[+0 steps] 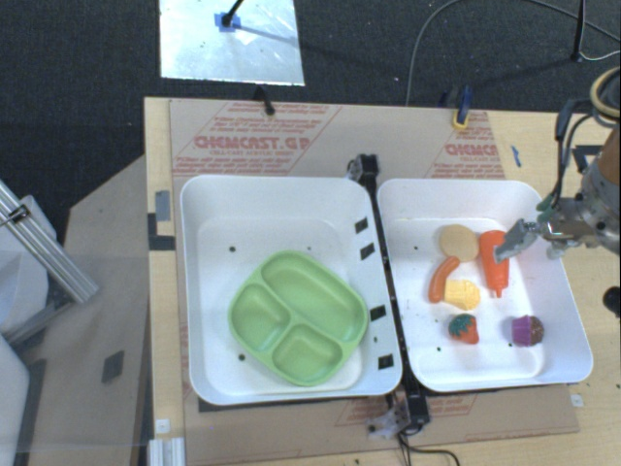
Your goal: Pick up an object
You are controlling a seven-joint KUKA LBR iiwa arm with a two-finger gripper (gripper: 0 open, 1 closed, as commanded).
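The two-finger gripper [514, 243] hangs over the right white bin [572, 352], right above the top end of the orange plastic carrot [495, 265] — whether it is spread or pinching I cannot tell — so a good grasp wants it centred across the carrot's narrow width.

We see a divided plate [298, 316] in the left bin [209, 260]; toy foods [463, 292] cluster in the right bin [563, 348].

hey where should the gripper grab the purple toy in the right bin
Take the purple toy across its round body, coming straight down. It sits apart from the strawberry with bare floor around, though the bin wall is close on one side.
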